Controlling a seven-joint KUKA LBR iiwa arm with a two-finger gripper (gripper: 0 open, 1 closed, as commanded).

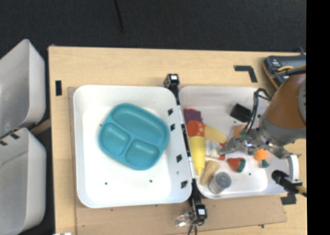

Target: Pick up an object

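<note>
While the left bin [82, 141] holds a blue divided plate [134, 136] near its middle, the right bin [216, 95] is crowded along its left wall with a purple piece [192, 114], a red one [194, 127] and a yellow bottle [197, 152], with a grey disc [223, 181] toward the front edge. Over the bin's right half the end effector [246, 144] hangs low beside a small orange piece [261, 153] and a black block [240, 112]; whether it is open or grips anything cannot be told.
</note>
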